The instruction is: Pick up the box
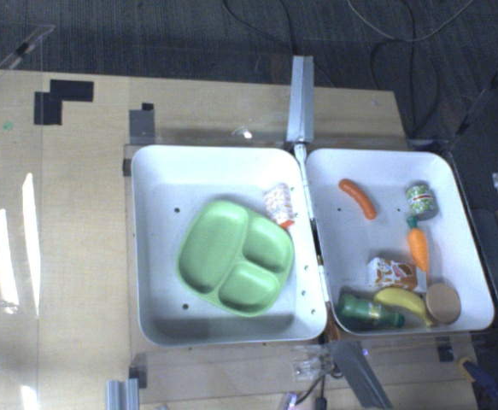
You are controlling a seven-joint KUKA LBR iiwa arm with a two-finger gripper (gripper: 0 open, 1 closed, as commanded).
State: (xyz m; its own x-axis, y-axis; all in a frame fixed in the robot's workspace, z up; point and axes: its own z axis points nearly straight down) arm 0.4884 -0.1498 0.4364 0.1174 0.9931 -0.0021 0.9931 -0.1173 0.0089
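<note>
The box [394, 273] is a small orange and white carton lying in the right bin [462, 203], toward its front. A yellow banana [404, 302] lies against the box's front side. An orange carrot [418, 248] rests just to its right and behind.
The right bin also holds a dark green bottle [368, 311] at the front wall, a brown round lid [442, 302], a small can [420, 201] and a red sausage [357, 197]. The left bin [159, 195] holds a green divided plate [236, 255] and a white packet [278, 204].
</note>
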